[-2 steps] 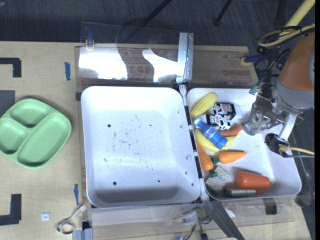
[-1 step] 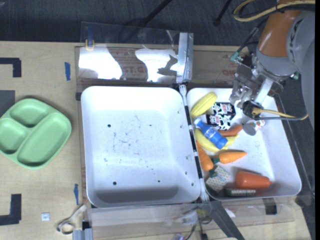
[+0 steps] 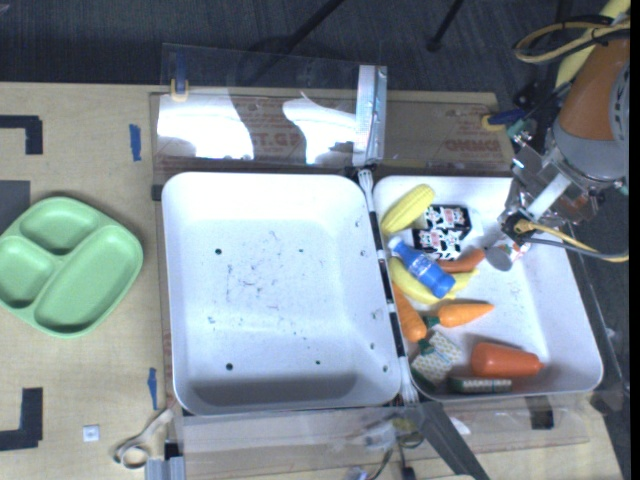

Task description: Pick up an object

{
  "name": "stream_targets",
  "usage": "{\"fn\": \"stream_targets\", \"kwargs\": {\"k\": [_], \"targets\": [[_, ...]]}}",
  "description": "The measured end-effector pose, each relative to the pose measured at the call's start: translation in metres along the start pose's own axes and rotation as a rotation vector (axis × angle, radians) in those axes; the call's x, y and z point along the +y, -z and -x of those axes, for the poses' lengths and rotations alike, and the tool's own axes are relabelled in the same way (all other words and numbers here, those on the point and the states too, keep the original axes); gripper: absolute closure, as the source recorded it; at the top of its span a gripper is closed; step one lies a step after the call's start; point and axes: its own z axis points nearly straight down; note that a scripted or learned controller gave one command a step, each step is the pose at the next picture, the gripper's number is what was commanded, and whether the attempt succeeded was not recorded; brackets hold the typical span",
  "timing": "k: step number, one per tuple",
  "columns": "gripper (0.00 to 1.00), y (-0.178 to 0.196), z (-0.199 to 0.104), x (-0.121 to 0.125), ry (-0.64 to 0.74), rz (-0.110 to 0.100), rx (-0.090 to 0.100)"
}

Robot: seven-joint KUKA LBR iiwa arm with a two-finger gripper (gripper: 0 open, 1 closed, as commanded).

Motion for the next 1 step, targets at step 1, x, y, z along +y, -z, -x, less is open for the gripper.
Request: {"fn": "stream_targets", "kwargs": {"k": [1], "targets": [[1.00, 0.0408, -0.0350, 0.0265, -0.404, 0.001, 0.001]]}}
